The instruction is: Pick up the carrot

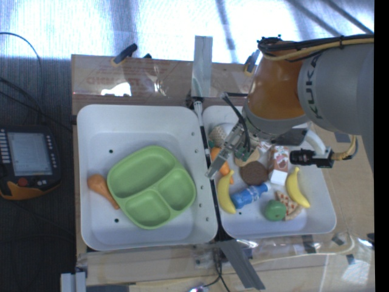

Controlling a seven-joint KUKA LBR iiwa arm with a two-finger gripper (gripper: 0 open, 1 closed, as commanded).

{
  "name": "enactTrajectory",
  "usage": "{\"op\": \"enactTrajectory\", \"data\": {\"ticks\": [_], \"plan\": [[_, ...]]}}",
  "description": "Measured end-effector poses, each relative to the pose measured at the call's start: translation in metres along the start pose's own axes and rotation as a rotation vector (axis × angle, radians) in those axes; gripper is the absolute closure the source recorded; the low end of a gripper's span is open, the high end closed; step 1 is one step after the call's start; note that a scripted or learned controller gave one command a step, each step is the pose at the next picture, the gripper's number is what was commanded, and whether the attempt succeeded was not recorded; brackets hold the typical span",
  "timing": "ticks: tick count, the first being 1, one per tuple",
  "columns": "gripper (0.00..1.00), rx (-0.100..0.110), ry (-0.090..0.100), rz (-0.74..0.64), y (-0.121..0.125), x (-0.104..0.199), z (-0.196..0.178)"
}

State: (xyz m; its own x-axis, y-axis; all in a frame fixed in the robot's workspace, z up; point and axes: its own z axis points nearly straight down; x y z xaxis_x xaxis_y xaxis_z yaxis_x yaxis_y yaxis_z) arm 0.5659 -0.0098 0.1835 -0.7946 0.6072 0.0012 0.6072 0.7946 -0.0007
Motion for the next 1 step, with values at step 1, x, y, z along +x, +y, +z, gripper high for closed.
{"op": "enactTrajectory", "data": {"ticks": [1], "plan": [[0.0,0.002,-0.001,0.273,-0.0553,-0.0094,0.0001]]}}
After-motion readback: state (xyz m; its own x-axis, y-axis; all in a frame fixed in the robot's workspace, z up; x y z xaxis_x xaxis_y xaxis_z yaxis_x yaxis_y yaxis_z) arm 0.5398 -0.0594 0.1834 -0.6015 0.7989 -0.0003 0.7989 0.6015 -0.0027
